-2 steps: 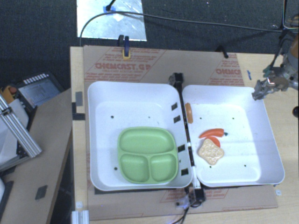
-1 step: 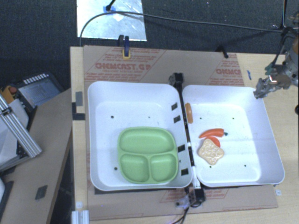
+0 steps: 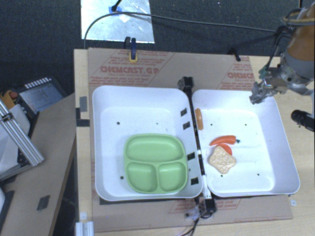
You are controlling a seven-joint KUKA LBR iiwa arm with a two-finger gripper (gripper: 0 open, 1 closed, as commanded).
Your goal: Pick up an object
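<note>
1. Bench [image 3: 147, 65] with a brown board carries two shallow white bins side by side, the left bin [image 3: 108, 127] and the right bin [image 3: 266, 132], touching along a middle seam.
2. Gripper [image 3: 257, 96] hangs over the far right corner of the right bin, at the end of the grey arm [image 3: 300, 53] that enters from the right; whether the claw is open or closed cannot be told from this angle, and nothing is seen between its tips.
3. A green divided plate [image 3: 155, 162] with three compartments lies in the near part of the left bin, close to the seam.
4. In the right bin, a thin orange stick [image 3: 199, 118] lies along the left wall, near the far end.
5. A red-orange curved piece [image 3: 224, 140] lies toward the middle left of the right bin, well apart from the gripper.
6. A tan cracker-like piece [image 3: 222, 160] sits just near of the red-orange piece, touching or nearly touching it.
7. A metal sheet [image 3: 118, 11] lies on the dark floor far beyond the bench.
</note>
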